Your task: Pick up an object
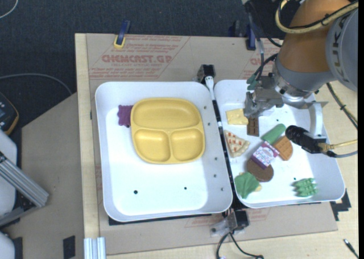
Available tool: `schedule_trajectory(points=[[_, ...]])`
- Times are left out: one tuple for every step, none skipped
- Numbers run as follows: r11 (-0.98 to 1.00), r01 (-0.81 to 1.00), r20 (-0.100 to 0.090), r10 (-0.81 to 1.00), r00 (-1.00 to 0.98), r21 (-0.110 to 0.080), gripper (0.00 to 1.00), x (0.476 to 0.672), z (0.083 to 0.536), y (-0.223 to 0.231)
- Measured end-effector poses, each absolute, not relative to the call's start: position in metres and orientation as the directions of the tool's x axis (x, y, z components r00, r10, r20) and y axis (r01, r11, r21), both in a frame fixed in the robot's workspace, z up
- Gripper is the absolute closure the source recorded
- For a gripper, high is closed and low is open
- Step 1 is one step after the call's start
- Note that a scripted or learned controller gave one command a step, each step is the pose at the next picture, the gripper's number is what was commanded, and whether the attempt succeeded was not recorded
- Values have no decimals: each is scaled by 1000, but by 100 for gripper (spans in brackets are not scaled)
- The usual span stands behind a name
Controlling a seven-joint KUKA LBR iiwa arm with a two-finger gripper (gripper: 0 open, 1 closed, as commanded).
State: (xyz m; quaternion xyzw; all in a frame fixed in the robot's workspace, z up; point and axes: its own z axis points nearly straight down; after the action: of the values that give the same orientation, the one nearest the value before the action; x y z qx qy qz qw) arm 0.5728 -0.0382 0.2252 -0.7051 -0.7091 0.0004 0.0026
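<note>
Brown bar point(253, 126), narrow, upright beneath hand point(254, 116)

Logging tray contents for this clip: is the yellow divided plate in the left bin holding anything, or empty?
Empty. The yellow divided plate shows three bare compartments; the purple piece lies beside it on the left bin floor, at its left edge.

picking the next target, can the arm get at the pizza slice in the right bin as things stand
Probably yes. The pizza slice lies flat by the right bin's left wall with nothing on top of it, and the end effector hangs just above and right of it. That wall close alongside may crowd a finger.
</note>
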Motion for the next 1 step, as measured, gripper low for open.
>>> schedule_trajectory(points=[[5, 1000, 2, 1000, -5, -4, 100, 563, 216, 11]])
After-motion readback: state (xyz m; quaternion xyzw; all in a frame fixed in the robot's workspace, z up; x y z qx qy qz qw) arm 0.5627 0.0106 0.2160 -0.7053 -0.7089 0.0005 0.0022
